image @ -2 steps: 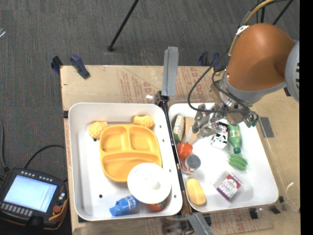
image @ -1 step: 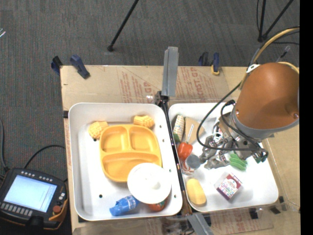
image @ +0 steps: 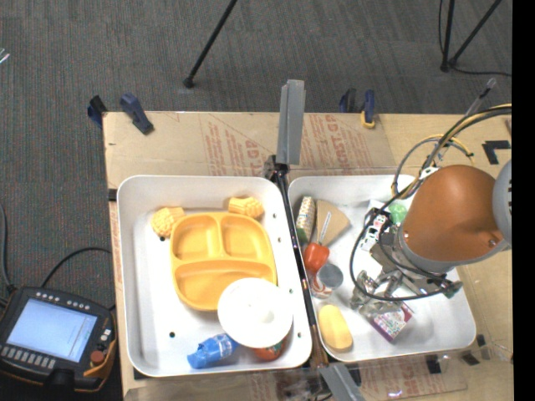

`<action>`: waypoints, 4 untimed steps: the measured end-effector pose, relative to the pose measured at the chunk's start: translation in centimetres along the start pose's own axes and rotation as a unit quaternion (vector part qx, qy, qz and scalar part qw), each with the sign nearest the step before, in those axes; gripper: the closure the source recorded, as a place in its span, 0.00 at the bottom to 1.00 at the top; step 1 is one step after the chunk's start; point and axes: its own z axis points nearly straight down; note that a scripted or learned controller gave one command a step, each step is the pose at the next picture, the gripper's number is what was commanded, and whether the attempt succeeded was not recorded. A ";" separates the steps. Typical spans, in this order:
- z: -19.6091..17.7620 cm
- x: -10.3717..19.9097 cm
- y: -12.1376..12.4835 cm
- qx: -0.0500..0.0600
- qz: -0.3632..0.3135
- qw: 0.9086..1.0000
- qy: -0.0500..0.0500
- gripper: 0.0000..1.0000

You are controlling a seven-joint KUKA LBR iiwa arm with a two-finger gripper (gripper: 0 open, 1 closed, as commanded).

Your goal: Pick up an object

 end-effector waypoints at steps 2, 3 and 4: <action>-0.1 -3.5 -8.3 0.001 -0.150 0.989 -0.002 0.00; -0.1 3.3 -8.4 -0.002 -0.246 0.969 -0.003 0.00; -0.1 -4.7 -10.4 0.000 -0.245 0.970 -0.002 0.00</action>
